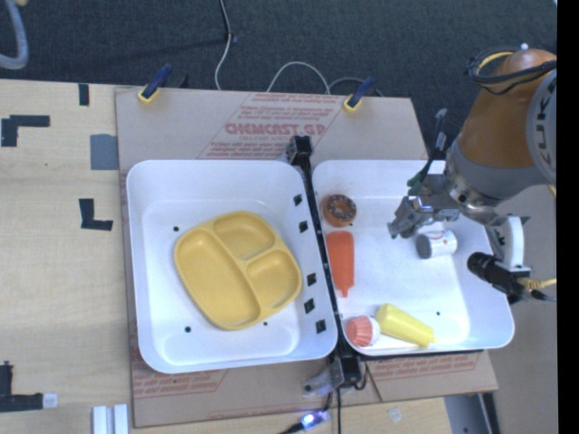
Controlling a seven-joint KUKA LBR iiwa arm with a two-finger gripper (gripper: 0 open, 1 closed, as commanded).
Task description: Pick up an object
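I'm watching the gripper (418,227) hovering in the right bin (452,333), grip state unclear to me, carrot (340,260) lying to its left, doughnut (340,209) beside that

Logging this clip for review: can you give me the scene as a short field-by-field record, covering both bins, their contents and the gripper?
left bin: yellow divided plate
right bin: chocolate donut, orange carrot, yellow corn, red-and-white toy
gripper: over right bin, far side
small white object: beside gripper
grasp: cannot tell
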